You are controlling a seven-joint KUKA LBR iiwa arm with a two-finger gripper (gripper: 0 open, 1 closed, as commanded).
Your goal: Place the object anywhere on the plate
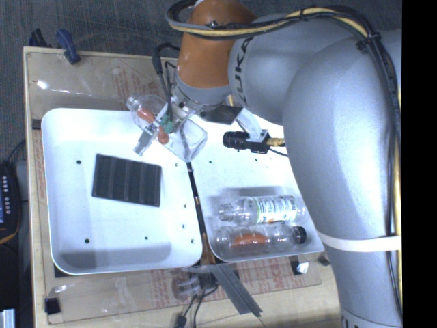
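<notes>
Though tilted, object (147,117) in claw (156,130)

Bins (61,183) glossy white plastic; plate (127,180) matt dark (ribbed); bottles (259,210) clear plastic.

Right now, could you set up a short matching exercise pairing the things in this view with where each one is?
Things:
1. dark ribbed plate
2. two clear bottles
3. gripper
4. blue clamp

Places:
A. bench's far left corner
B. floor of the left bin
C. near end of the right bin
D. above the left bin's far right corner

Pairs: 1-B, 2-C, 3-D, 4-A
</notes>
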